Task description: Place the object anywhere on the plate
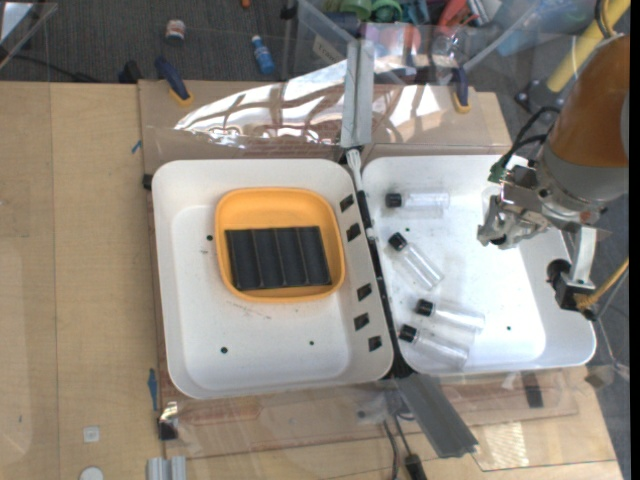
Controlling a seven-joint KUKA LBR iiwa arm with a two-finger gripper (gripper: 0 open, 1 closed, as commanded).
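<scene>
Our gripper [500, 226] hovers over the right bin [520, 318], grip state unreadable, and the clear vials [415, 260] could roll away

Orange plate [281, 204] left bin, clear vials [418, 266] right

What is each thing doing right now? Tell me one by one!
Gripper: up over the right bin, holding nothing I can see.
Orange plate: in the left bin, with a black ridged block lying on it.
Four clear vials with black caps: all lying on their sides in the right bin – top, middle, two lower ones side by side.
</scene>
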